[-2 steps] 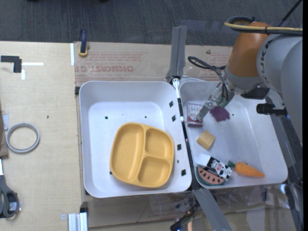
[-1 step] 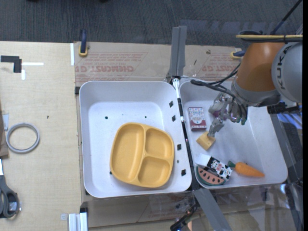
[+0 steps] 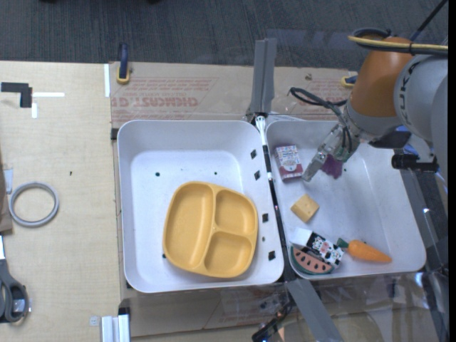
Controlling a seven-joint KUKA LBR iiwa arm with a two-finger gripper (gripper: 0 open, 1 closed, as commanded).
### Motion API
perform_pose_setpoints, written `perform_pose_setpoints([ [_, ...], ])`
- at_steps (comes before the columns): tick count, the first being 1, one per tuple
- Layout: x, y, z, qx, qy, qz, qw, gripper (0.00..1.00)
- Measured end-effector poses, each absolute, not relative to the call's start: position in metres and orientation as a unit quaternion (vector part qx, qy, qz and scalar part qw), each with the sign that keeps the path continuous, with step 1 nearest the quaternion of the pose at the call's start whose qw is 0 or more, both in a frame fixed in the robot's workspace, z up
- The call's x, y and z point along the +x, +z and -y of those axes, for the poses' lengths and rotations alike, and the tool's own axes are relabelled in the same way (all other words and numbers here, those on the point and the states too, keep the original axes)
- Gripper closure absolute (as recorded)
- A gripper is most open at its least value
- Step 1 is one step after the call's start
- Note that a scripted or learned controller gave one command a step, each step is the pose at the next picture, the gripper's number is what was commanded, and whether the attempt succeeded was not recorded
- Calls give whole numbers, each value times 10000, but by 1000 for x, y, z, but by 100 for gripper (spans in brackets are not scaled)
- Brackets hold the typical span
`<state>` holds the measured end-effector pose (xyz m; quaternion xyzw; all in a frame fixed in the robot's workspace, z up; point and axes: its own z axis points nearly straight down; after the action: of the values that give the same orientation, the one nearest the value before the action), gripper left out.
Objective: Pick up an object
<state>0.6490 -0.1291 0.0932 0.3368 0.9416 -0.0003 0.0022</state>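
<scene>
Pale wood makes up the surface [image 3: 57,276], with a brown cardboard sheet [image 3: 178,91] lying under the far edge of two shallow white bins. On the wood at the left lies a grey ring [image 3: 32,204]. Filling much of the left bin [image 3: 135,148] is a yellow divided plate [image 3: 211,229] with three compartments, sitting flat.

Inside the right bin [image 3: 385,205] the grey arm [image 3: 420,98], with its orange band, reaches in from the right, and its gripper [image 3: 320,164] hangs low over the bin's far half. A purple object [image 3: 333,166] shows at the gripper, though whether it sits between the fingers, and whether they are apart or together, cannot be told. Just left of it lies a small pink packet [image 3: 288,162]. Nearer the middle rests a tan cheese-like block [image 3: 305,208]. Along the near wall sit a watermelon slice [image 3: 311,262], a small black-and-white patterned piece [image 3: 325,249] touching it, and an orange carrot [image 3: 367,251] to their right
</scene>
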Motion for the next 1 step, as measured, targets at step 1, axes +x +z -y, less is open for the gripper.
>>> perform_pose_setpoints([
  [1,650,104,129,3353,-9,-9421,45,100],
])
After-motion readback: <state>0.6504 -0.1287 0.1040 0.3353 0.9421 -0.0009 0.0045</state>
